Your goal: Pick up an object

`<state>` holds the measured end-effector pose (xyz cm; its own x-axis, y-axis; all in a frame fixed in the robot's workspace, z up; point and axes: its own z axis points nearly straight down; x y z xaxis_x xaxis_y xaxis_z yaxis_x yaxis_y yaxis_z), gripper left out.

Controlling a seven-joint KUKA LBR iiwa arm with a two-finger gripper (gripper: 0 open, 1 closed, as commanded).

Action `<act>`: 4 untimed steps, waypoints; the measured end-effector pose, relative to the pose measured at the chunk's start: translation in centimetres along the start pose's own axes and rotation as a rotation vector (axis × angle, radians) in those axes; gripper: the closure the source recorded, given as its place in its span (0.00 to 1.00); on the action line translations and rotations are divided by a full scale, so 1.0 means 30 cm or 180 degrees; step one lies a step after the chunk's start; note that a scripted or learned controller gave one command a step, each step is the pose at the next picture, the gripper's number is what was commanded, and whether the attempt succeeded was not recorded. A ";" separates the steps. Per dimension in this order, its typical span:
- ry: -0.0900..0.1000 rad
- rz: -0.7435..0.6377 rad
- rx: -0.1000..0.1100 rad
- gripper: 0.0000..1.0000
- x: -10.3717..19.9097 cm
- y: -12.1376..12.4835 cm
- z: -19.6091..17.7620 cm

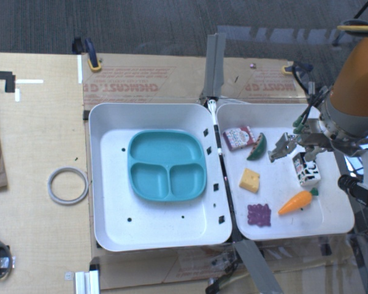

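Camera view: grey arm with an orange band reaching in from the right over the right-hand shallow white bin (337, 222).

Left-hand shallow white bin (104, 182) holds a teal three-compartment plastic tray (167, 165) near its middle, with bare floor all round it. The right bin is more crowded: a red-and-white snack packet (237, 138) and a green wedge-shaped toy (257, 147) lie toward the far edge, a yellow cheese block (250, 180) sits centrally, a purple bunch of toy grapes (259, 214) lies near the front wall, and an orange toy carrot (295, 203) lies beside it to the right. The two-finger gripper (282, 147) hangs low, pointing leftward, just right of the green wedge and apart from it; I cannot tell how its jaws stand. A black-and-white patterned small carton (308, 170) lies beneath the wrist, above the carrot.
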<state>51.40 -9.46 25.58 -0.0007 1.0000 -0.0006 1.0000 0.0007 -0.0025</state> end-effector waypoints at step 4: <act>0.0000 0.1001 0.0001 0.00 0.007 0.246 0.549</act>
<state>58.74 -9.24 9.10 0.3087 0.9512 -0.0013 0.9512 -0.3087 -0.0026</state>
